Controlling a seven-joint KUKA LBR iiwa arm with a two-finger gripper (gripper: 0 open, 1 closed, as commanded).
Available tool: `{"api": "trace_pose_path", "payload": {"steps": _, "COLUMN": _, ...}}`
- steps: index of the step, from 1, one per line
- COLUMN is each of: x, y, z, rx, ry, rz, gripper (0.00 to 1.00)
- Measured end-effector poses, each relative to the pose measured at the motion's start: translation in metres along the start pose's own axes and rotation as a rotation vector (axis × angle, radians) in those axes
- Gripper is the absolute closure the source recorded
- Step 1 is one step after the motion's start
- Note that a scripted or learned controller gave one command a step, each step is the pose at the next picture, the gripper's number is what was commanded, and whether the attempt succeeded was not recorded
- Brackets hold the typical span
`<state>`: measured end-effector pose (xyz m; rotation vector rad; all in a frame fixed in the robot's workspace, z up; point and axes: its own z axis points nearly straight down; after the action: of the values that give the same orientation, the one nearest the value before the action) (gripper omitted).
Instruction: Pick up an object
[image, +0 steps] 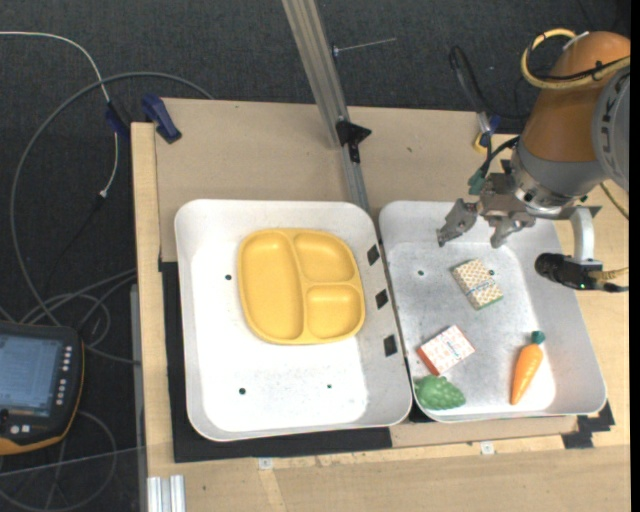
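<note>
patterned box (477, 283) sitting mid right bin (570, 330), carrot (526, 369), red-and-white packet (446, 350), green thing (438, 392) lying nearer the front | I'm seeing gripper (475, 230) hanging just above the box, fingers spread, gripping nothing | yellow tray (300, 285) sitting in left bin (205, 330)

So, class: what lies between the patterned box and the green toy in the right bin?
In the camera view, a red-and-white carton lies between the patterned box and the green toy.

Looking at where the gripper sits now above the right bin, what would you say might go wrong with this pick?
The open gripper hangs near the right bin's back rim, so a descent may clip it. The patterned box lies at an angle; the fingers might push it aside. The carrot could roll.
</note>
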<state>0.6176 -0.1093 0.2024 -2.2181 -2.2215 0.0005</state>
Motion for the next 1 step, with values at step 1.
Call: {"api": "trace_pose_path", "payload": {"steps": 1, "x": 0.0000, "y": 0.0000, "z": 0.0000, "rx": 0.000, "ry": 0.000, "rz": 0.000, "gripper": 0.00}}
